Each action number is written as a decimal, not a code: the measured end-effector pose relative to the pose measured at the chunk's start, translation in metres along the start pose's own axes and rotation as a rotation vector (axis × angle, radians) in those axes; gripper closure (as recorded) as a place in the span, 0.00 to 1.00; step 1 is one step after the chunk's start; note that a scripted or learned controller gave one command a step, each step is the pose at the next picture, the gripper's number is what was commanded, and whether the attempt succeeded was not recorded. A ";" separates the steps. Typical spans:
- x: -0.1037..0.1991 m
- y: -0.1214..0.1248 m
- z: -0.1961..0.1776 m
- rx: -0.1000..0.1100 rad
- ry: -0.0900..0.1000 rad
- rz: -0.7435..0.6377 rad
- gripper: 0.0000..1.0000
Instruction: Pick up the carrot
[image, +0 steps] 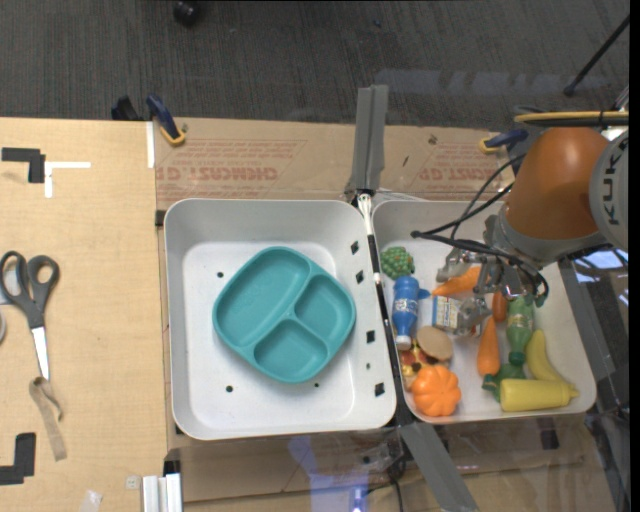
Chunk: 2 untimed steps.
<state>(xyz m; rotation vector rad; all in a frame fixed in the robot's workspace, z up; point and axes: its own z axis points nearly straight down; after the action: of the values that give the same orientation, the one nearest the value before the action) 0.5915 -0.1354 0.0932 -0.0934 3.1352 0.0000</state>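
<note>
Gripper: finger state cannot be told, low in right bin | Carrot: upright just below it, wedged between green bottle and packet | Risk: neighbours judged likely to be snagged or carrot missed.

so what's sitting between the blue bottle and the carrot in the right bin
In the camera view, a small clear jar lies between the blue bottle and the carrot.
</note>
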 end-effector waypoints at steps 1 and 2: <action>-0.017 -0.013 0.000 0.000 -0.002 0.033 0.00; -0.068 -0.023 -0.001 0.001 -0.004 -0.293 0.00</action>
<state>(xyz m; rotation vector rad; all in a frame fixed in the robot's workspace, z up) 0.6611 -0.1545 0.0950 -0.5490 3.0842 -0.0019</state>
